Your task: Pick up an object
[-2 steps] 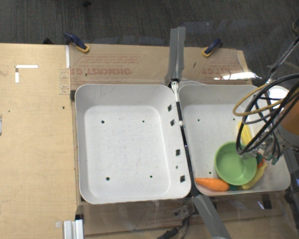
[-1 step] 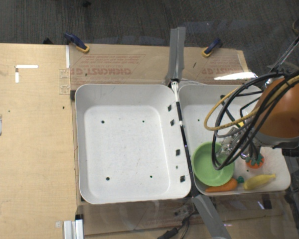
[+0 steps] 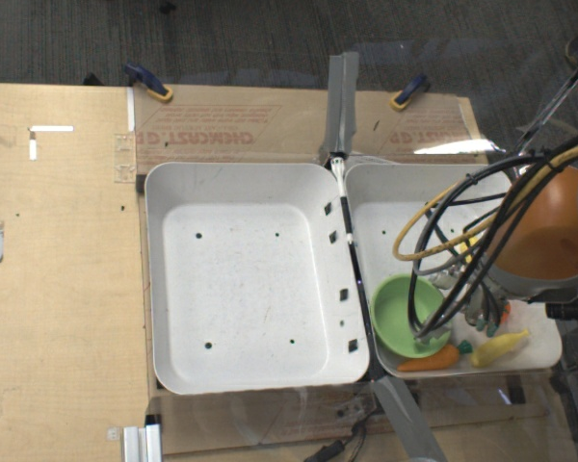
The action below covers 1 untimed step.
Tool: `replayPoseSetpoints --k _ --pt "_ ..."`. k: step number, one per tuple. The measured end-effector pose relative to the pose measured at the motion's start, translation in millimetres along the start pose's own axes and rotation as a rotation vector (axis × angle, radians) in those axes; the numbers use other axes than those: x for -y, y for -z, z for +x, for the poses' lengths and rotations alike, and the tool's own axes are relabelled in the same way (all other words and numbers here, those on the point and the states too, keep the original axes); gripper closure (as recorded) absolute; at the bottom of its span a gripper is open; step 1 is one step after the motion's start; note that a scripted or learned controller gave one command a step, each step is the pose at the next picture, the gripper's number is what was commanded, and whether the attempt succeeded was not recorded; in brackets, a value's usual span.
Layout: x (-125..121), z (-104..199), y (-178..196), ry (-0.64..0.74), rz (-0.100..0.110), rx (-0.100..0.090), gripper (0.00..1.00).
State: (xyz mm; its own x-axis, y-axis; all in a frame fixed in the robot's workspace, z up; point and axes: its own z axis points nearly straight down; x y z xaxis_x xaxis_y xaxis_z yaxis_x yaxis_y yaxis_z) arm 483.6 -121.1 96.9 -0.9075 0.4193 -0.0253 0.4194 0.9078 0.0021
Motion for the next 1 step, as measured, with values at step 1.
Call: replayPoseSetpoints --k 1 --pt "59.0 -35.6 -3.0 0.311 -0.004 -0.012 0.0"
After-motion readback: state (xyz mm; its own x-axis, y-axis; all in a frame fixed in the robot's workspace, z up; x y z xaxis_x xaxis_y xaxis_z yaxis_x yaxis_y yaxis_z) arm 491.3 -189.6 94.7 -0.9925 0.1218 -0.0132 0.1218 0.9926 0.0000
